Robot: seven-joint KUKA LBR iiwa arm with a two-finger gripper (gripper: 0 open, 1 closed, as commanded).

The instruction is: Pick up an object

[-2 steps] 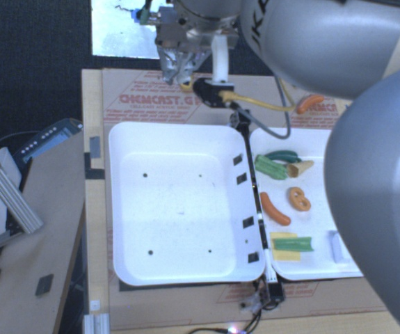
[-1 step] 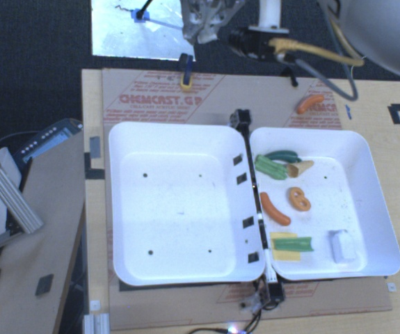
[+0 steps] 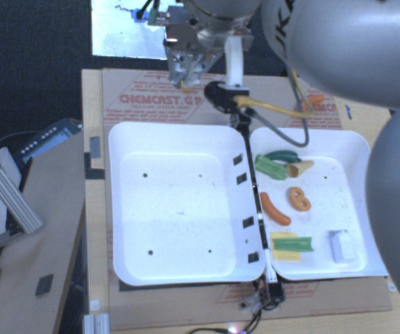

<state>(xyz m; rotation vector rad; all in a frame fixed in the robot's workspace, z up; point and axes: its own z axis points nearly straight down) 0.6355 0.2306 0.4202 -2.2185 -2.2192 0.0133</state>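
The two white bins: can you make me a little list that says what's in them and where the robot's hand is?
left bin: white, no toys seen inside
right bin: white, holds the toys
toys in right bin: green pepper, cone, pretzel, orange sausage, green and yellow piece, white block
gripper: up high, behind the left bin's far edge
gripper holding: nothing seen
arm: grey, reaches in from the right
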